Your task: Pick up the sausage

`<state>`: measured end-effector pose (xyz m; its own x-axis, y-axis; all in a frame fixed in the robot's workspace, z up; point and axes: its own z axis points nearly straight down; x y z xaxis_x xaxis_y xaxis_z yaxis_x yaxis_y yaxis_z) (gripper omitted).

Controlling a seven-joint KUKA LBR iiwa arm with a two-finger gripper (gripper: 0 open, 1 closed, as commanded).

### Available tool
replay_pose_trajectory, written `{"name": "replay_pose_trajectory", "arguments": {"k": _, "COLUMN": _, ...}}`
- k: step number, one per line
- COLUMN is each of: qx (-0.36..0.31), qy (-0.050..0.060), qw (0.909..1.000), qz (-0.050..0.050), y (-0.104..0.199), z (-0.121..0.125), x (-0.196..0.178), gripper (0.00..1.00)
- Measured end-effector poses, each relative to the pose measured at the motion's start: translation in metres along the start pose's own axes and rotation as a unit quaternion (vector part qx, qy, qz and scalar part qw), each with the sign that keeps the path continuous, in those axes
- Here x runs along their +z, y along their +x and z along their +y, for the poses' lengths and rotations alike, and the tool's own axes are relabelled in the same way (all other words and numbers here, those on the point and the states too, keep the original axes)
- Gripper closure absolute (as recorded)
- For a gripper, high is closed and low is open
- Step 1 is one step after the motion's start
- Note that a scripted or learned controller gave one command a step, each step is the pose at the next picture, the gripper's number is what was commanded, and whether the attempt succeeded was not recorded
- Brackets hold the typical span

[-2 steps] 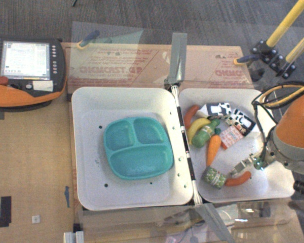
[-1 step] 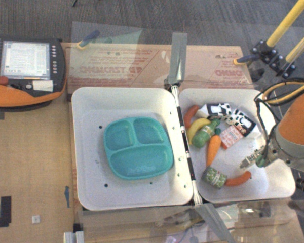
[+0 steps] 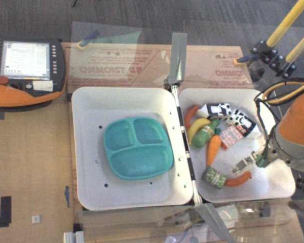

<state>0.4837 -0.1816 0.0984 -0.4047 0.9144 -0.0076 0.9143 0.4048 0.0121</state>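
Right bin (image 3: pixel 283 184): sausage (image 3: pixel 238 179) below gripper (image 3: pixel 244 163)

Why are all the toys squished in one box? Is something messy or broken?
Nothing looks broken or spilled. The toys are just heaped together in the right bin: a carrot, a banana and a sausage. The teal plate sits slightly crooked in the left bin.

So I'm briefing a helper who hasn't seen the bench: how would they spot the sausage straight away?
Look in the right bin, the crowded one, not the one that holds the teal plate. Go to its near edge, just below the robot's hand. The sausage is the small reddish, slightly curved piece lying flat beside a green-patterned can; the carrot above it is paler orange and tapered.
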Motion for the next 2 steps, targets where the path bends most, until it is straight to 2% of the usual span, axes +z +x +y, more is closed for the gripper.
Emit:
{"name": "replay_pose_trajectory", "arguments": {"k": 1, "qx": -0.007, "qy": 0.004, "qw": 1.0, "qz": 0.003, "y": 0.001, "z": -0.002, "x": 0.011, "gripper": 0.0}}
{"name": "replay_pose_trajectory", "arguments": {"k": 2, "qx": -0.017, "qy": 0.003, "qw": 0.9999, "qz": 0.002, "y": -0.016, "z": -0.009, "x": 0.012, "gripper": 0.0}}
